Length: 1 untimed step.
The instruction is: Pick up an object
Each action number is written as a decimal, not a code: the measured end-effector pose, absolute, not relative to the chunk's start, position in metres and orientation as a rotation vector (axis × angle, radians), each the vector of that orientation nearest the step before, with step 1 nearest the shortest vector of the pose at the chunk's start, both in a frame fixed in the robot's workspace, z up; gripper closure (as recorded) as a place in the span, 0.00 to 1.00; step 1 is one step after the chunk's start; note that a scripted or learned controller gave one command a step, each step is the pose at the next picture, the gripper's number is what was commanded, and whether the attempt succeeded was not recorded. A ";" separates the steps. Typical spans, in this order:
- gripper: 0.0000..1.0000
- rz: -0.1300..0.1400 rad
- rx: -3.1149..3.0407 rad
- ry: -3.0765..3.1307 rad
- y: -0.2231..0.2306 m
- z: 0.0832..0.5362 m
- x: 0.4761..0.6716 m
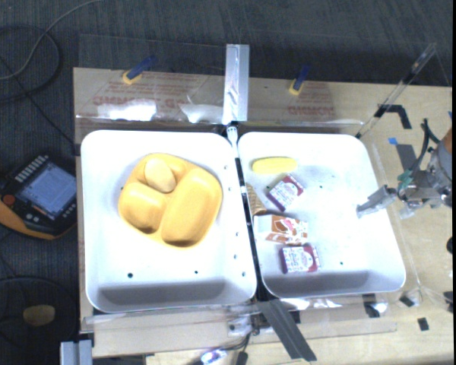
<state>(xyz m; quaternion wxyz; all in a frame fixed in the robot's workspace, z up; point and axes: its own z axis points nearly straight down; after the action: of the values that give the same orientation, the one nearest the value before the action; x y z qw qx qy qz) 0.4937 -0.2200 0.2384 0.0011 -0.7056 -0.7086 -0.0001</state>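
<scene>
Camera view: two bins sit side by side on the worktop (91, 97), their inner rims meeting along a central divider. The left bin (106, 280) holds a yellow bun cluster (169, 198), three rounded lumps pressed together and resting left of the bin's centre, probably soft enough to settle where dropped. The right bin (349, 272) carries the smaller candidates: a pale yellow oval (273, 164) near the far rim, a purple packet (284, 192) just below it, a brown-orange packet (286, 230) beneath that, and another purple packet (299, 258) nearest the front. A thin brown wrapper (250, 201) lies against the divider. These crowd the bin's left half, near one another, leaving its right half bare.

The arm enters from the right at the right bin's edge. Its tool (370, 202) points leftward over the bin's right rim, well apart from every packet. Whether its tips are apart or together I cannot tell; nothing appears between them. Judging by this, no grasp has begun, and any pick needs a reach leftward across the bin.
</scene>
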 end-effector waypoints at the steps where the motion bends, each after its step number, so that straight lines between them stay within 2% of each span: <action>1: 0.00 0.001 -2.164 -2.275 -0.133 0.162 0.573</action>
<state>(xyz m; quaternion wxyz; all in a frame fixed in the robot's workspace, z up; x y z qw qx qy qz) 0.5729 -0.1334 0.1624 0.0012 -0.6892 -0.7245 0.0004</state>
